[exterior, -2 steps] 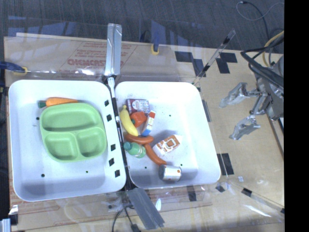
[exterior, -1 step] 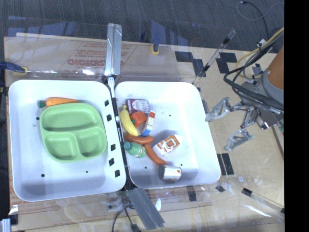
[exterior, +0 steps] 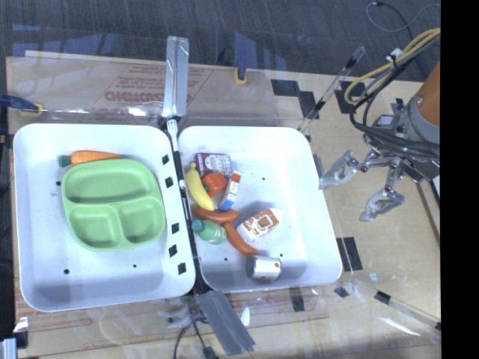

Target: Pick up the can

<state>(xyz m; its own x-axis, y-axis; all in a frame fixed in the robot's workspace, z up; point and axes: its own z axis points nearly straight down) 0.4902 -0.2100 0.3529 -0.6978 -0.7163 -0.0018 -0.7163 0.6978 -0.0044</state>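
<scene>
The can (exterior: 264,268) is a small silver cylinder lying on its side near the front edge of the right bin (exterior: 310,223). My gripper (exterior: 361,188) hangs to the right of that bin, outside its rim, with its two fingers spread apart and nothing between them. It is well clear of the can, off to the can's upper right.
The right bin also holds a banana (exterior: 197,188), a red item (exterior: 215,183), a dark red carton (exterior: 212,161), an orange-and-white box (exterior: 261,224), a sausage (exterior: 241,239) and a green item (exterior: 210,232). The left bin (exterior: 37,260) holds a green divided tray (exterior: 112,203) and a carrot (exterior: 93,156). Cables (exterior: 389,58) lie at the right.
</scene>
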